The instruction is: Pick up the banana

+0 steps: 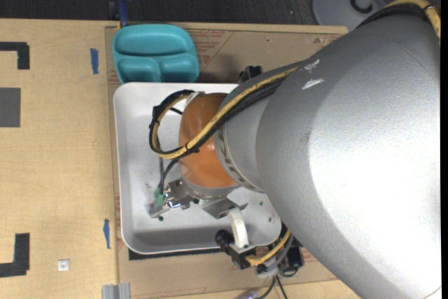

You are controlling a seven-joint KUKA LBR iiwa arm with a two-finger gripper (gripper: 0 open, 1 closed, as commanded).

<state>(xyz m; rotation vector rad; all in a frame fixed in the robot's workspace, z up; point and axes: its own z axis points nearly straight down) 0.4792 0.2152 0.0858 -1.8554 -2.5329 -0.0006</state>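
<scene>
I see the gripper [164, 203] low in the white bin [133, 150]; its closure I cannot tell; no legible writing

No readable text, label or number anywhere.

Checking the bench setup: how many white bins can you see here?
1: a white bin left of centre, beneath the arm. The arm may hide another to its right.
</scene>
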